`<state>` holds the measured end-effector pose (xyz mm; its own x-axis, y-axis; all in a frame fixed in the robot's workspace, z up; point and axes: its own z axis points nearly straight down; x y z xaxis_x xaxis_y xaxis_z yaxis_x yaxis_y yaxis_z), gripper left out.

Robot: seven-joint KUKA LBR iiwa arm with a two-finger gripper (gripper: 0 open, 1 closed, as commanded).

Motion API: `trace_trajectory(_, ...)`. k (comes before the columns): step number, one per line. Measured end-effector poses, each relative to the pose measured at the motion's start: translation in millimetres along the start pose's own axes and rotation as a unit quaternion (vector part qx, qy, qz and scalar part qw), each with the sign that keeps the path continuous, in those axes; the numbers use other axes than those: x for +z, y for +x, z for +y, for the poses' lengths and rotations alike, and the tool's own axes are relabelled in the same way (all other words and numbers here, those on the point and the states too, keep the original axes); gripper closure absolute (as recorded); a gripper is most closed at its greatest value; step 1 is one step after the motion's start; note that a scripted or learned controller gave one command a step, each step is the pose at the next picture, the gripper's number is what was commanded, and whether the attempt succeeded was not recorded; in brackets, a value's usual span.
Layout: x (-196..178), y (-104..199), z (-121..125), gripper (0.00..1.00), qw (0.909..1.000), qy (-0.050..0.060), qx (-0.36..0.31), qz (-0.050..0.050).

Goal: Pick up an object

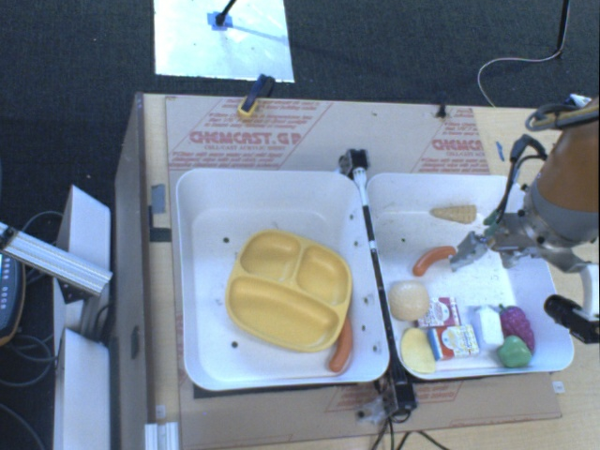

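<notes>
Item: orange toy sausage [434,260], short, curved, glossy; lies loose on the floor of the right bin [403,200], toward that bin's centre, nearer its left wall than its right.

Just beside it, on its right: gripper [466,252], fingers pointing at the sausage's end. How far the fingers are parted cannot be told; nothing is seen between them.

Surrounding items, right bin: tan cone-shaped piece [455,214] toward the far edge; pale round bun [409,300] near the left wall, just on the near side of the sausage; red-and-white carton [448,328] beside the bun; yellow disc [414,352] at the near-left corner; white block [487,324], purple grapes [517,324] and green pepper [514,352] along the near-right corner.

Left bin [202,204]: yellow compartment tray [289,290] at centre, compartments bare; second orange sausage [343,346] touching the tray's near-right edge, close to the divider between bins.
</notes>
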<state>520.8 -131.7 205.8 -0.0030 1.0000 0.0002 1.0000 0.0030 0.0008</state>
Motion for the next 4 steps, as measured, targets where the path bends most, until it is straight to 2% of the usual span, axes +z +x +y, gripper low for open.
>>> trace_trajectory(1,91,36,61,0.00,1.0000,0.001,0.000,0.000)
trace_trajectory(2,122,40,59,0.00,1.0000,0.000,0.001,0.000)
trace_trajectory(3,111,40,60,1.00,1.0000,-0.001,0.000,0.000)
trace_trajectory(4,21,107,63,1.00,1.0000,-0.001,-0.001,0.000)
